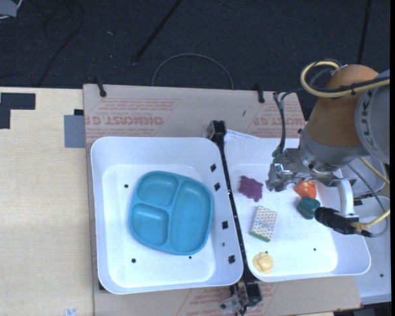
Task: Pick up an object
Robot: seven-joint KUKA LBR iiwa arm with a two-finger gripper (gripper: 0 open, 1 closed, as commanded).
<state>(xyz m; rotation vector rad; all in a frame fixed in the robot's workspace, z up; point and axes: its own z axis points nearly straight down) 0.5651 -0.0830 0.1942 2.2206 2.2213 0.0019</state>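
The right bin holds a purple toy, a patterned pale block, a yellow toy, an orange-red object and a teal object. My gripper hangs over the upper middle of this bin, just right of the purple toy and left of the orange-red object. I see nothing between its fingers, and whether they are spread or closed is not clear from this angle.
The left bin holds a blue divided plate. A black divider runs between the two bins. Cardboard lies under both bins, and a wooden benchtop extends to the left.
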